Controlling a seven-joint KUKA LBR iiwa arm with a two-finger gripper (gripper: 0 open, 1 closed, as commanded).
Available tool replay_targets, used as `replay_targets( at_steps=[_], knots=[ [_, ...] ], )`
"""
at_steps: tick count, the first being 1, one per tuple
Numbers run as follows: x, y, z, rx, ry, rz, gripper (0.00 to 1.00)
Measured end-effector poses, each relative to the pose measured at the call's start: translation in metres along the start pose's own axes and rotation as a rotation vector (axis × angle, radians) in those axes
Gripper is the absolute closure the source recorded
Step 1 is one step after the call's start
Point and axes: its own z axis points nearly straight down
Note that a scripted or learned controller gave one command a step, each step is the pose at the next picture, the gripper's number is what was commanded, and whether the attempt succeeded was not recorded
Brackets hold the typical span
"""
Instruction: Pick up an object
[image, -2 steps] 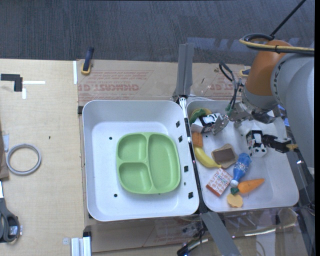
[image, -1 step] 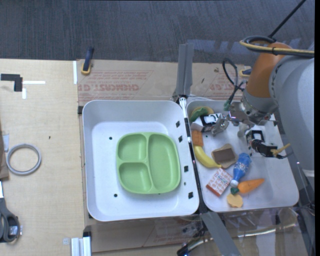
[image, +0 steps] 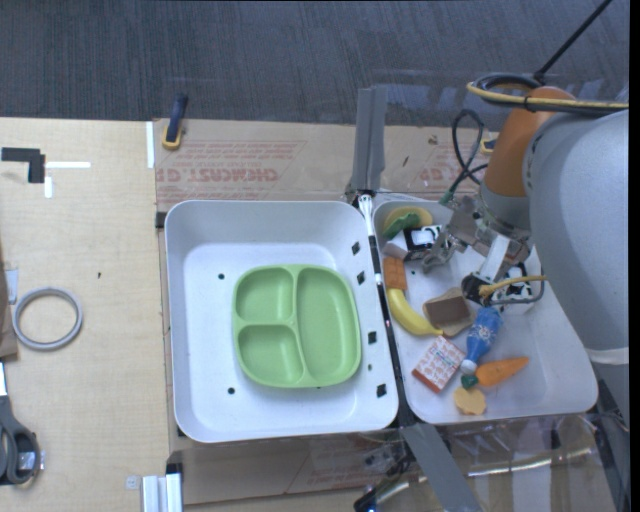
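1. Two bins face you; nearest in the right bin (image: 560, 395) lie a carrot (image: 500, 371), box (image: 437, 363) and bottle (image: 481, 335).
2. Beyond, the banana (image: 410, 313) lies untouched.
3. Farthest, the gripper (image: 432, 256) hovers low; you cannot tell its spread.
4. You're at the reach step: next, descend squarely onto one object.

Even, bright overhead light gives soft shadows inside the left bin (image: 190, 330) toward nine o'clock, mild glare on the arm (image: 585, 220) at three o'clock, and slightly soft focus throughout.
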Motion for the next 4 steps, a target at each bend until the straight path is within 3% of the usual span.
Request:
replay_targets(
  at_steps=[1, 2, 4],
  knots=[
    [0.0162, -0.0055, -0.0046, -0.012, 0.017, 0.602, 0.00],
    [0.0214, -0.0136, -0.0036, -0.032, 0.037, 0.797, 0.00],
    [0.0211, -0.0134, -0.0036, -0.033, 0.037, 0.797, 0.00]
  ],
)
